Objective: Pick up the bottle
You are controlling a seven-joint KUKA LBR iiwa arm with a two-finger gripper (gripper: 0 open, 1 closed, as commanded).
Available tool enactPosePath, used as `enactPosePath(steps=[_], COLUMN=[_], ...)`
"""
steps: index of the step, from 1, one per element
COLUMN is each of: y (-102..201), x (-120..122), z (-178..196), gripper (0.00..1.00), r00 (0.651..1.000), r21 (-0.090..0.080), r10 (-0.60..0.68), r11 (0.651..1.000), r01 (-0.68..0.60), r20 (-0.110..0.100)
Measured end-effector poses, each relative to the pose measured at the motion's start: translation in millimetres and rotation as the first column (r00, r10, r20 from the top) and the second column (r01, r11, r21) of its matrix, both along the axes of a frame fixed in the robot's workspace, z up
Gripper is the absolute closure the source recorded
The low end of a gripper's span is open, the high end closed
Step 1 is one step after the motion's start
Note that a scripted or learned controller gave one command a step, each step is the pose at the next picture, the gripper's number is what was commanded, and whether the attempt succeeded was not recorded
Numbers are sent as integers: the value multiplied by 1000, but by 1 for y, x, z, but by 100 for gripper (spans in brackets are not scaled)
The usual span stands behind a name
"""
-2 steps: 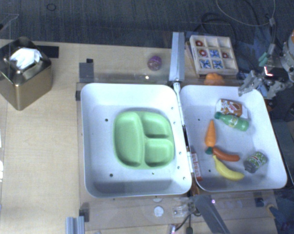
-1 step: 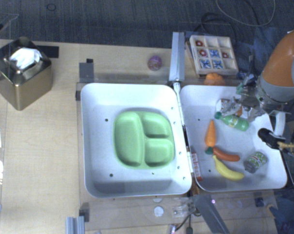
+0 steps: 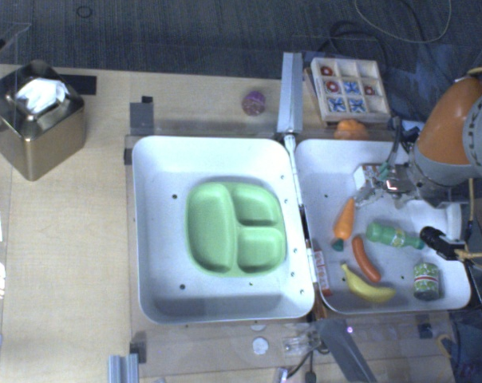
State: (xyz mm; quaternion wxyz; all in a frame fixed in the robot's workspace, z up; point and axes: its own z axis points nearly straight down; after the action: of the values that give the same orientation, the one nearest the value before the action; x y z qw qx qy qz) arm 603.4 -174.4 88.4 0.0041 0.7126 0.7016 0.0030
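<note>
Gripper (image 3: 382, 183) sits over upper part of right bin (image 3: 329, 162), can't tell finger state from here. Bottle (image 3: 393, 236) lies on its side just below it, center-right of frame, between carrot (image 3: 345, 219) and can (image 3: 426, 281).

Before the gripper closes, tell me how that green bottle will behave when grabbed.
The green bottle lies on its side in the right bin, so it may roll. It looks like small, smooth plastic: probably light and somewhat slippery.
</note>
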Motion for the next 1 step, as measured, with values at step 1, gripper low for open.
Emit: enactPosePath(steps=[1], y=[21], x=[-76], z=[2], gripper=[0], r00=[995], r21=[-1], r10=[97], r11=[995], r01=[-97], r20=[3])
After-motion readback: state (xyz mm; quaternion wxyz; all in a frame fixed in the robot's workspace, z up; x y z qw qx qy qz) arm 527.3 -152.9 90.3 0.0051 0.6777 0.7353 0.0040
